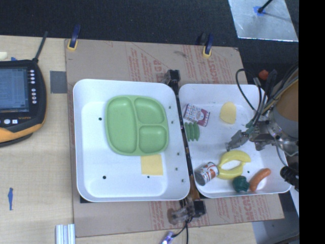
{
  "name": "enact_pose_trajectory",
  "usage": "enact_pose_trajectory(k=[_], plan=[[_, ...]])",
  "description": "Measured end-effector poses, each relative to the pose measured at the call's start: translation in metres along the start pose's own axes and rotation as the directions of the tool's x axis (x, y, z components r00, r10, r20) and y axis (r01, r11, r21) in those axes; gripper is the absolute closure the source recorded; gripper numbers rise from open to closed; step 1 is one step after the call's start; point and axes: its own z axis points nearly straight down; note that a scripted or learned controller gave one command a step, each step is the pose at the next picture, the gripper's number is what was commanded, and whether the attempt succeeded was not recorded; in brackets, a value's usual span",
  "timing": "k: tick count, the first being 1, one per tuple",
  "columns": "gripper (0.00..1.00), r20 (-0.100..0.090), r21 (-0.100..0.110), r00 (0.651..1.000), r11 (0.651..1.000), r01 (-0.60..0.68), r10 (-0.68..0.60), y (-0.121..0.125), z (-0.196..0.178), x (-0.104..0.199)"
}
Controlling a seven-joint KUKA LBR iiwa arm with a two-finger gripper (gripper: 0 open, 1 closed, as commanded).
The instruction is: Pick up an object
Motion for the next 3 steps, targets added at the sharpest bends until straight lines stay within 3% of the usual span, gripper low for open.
enact_pose_trajectory(k=[1, 2, 3], plan=[[0.00, 0.001, 0.001, 1.000, 1.000, 0.002, -0.002, 0.015, 0.058, -0.013], [0.00, 0.012, -0.018, 1.000, 1.000, 0.000, 0.000, 0.018, 0.101, -0.007], [1.00, 0.011, -0.019, 1.000, 1.000, 0.005, -0.005, 0.019, 0.090, -0.006]])
